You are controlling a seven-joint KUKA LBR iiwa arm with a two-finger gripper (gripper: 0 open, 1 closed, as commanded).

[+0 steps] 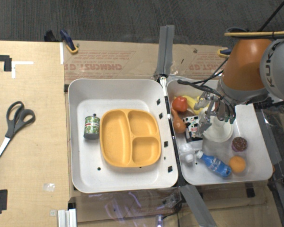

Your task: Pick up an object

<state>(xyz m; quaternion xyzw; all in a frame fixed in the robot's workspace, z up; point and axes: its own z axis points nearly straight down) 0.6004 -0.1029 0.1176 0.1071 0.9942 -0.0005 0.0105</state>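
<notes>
Arm point(255, 65) enters from the right, orange band above wrist, and hangs over the right bin point(255, 171). Gripper point(217, 113) is over that bin's upper middle, above a white cup-like obj. point(218, 131). Jaw state: cannot tell, wrist and cabling hide the tips. Nothing seen between them.

Right bin contents, candidates for the pick:
- red tomato-like obj. point(180, 103) near back-left corner, yellow banana point(195, 103) just beside it on the right.
- orange carrot-like piece point(178, 122) along left wall.
- black/white patterned item point(192, 125) just left of the white obj.; type unclear.
- small white items point(188, 154) nr. left wall, lower half.
- blue bottle point(215, 165) lying on its side nr. front edge, cap toward left.
- orange ball point(237, 164) at front-right, just right of the bottle.
- dark red round item point(239, 144) above the ball, nr. right side.

Left bin point(80, 174): yellow divided plate point(130, 137) in centre, three compartments. Small green can point(91, 126) on its side, touching or just beside plate's left edge.

Bench point(28, 174), left part: scissors point(13, 122) w/ black handles, well apart from both bins. Blue clamp point(68, 40) at cardboard's back-left corner.
</notes>
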